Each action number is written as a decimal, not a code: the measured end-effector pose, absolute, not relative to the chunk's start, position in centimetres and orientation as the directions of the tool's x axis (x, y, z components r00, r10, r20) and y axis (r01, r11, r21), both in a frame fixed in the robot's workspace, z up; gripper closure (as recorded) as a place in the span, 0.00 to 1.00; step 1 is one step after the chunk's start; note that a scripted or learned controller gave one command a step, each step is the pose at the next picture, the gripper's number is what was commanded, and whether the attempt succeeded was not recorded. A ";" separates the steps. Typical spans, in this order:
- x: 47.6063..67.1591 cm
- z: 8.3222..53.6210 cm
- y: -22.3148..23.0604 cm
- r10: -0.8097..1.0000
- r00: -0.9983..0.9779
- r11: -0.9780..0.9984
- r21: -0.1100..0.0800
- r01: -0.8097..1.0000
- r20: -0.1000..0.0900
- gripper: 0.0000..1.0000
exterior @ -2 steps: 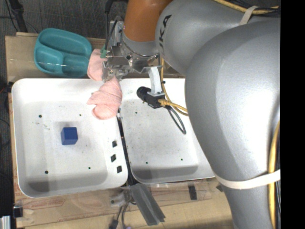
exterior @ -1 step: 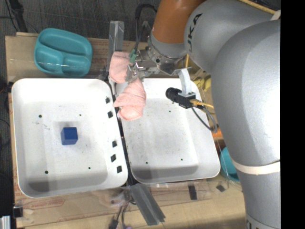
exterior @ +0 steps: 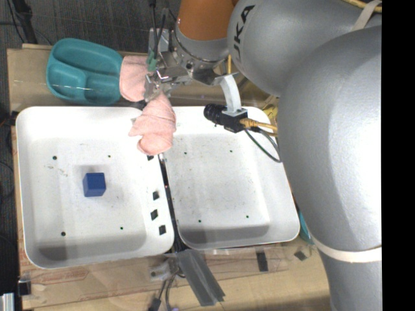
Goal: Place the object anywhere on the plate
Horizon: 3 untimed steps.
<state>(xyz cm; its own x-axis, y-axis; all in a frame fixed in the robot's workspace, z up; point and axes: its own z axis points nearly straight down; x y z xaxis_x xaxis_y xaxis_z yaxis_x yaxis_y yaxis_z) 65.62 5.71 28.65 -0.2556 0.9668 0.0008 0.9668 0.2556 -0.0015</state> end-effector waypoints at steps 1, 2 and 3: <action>65.6 30.4 4.9 0.984 -0.178 0.178 -0.001 0.984 -0.002 1.00; 65.5 24.7 11.3 1.000 0.021 -0.021 -0.007 1.000 -0.001 1.00; 65.6 24.5 16.5 0.989 -0.146 0.146 -0.001 0.989 0.000 1.00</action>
